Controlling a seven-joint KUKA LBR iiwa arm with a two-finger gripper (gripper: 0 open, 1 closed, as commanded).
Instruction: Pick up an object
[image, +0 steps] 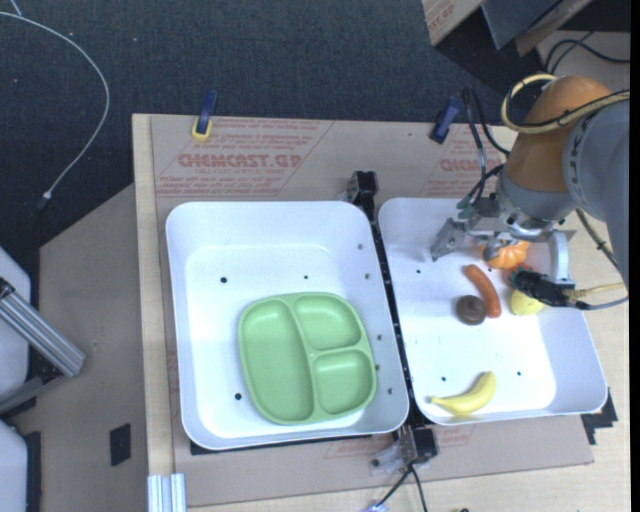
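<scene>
Tool (497, 232) hung over the right bin's (560, 395) far end; you couldn't tell its grip state. Your orange piece (508, 255) lay just beneath it, the sausage (482, 287) slanting away nearby.

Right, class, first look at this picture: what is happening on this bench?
A grey robot arm reaches into the right bin from the right, its gripper low over an orange object near the bin's far side. Close by lie a sausage, a small brown ball, a yellow piece and, nearer the front, a banana. The left bin holds a green divided tray. Nothing looks lifted yet.
</scene>
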